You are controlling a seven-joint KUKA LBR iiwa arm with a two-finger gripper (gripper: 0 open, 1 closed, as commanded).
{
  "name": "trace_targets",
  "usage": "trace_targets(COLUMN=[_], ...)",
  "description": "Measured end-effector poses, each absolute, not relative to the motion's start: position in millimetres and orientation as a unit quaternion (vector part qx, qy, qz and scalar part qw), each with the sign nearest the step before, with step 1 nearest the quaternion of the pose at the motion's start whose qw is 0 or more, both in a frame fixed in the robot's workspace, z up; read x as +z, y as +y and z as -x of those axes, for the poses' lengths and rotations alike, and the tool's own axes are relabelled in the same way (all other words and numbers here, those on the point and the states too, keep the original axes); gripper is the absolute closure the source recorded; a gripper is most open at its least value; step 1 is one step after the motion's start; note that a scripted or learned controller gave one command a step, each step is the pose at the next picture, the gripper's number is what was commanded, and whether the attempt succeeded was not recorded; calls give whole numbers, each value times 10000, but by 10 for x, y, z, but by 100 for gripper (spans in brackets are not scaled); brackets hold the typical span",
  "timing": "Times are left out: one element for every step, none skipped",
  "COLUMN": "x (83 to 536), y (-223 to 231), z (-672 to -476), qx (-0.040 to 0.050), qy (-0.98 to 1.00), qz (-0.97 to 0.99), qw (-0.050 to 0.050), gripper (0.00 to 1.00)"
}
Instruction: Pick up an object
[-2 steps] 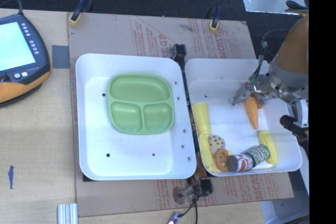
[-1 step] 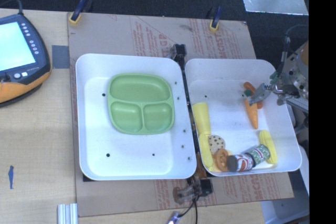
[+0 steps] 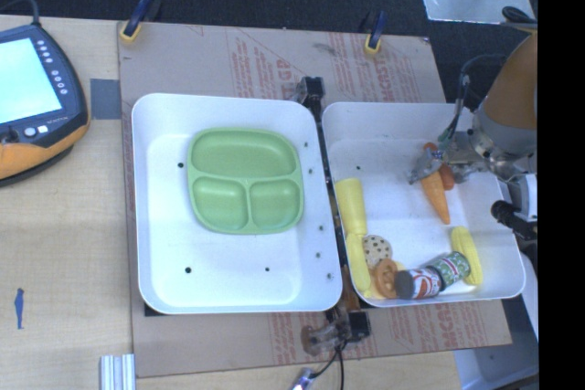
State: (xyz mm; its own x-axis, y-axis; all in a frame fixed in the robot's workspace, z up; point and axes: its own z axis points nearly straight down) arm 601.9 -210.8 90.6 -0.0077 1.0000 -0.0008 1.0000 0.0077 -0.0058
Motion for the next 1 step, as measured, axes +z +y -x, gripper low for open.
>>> trace_targets(x=[1025], y=[-2117], z=[-6030], qx=[23], qy=[-7108], qz=[7034], qw=[7], gripper=[100])
